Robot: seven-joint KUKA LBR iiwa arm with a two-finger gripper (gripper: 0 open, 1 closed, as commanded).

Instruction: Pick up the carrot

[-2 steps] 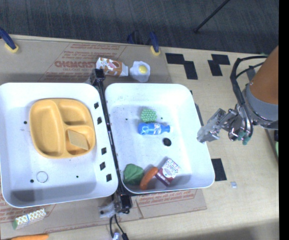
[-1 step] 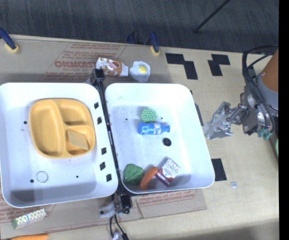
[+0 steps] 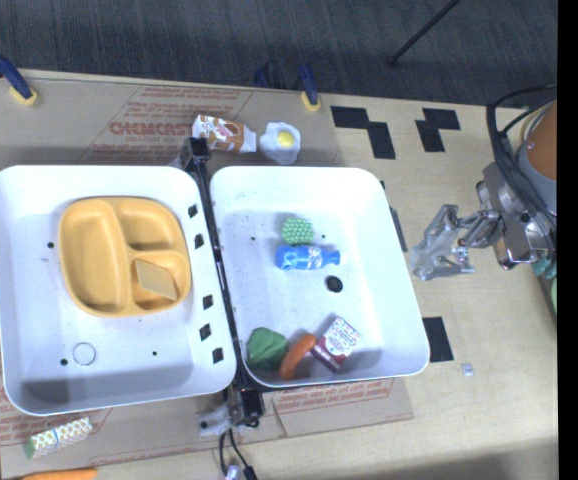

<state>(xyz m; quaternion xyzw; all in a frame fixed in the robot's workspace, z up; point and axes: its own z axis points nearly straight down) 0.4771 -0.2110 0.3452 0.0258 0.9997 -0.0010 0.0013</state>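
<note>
The carrot (image 3: 297,355) is a short orange piece lying at the front edge of the right bin (image 3: 394,298). It sits between a green leafy item (image 3: 266,347) and a red-and-white packet (image 3: 338,343), touching both. My gripper (image 3: 431,247) hovers over the bench just outside the right bin's right wall, well away from the carrot. Its silver fingers (image 3: 439,224) stand open with nothing between them.
A blue bottle (image 3: 307,258), a green knobbly ball (image 3: 296,230) and a small black object (image 3: 334,285) lie mid-bin. The left bin (image 3: 29,368) holds a yellow divided plate (image 3: 124,253). A small carton (image 3: 219,133) and a fried-egg toy (image 3: 281,140) rest behind the bins.
</note>
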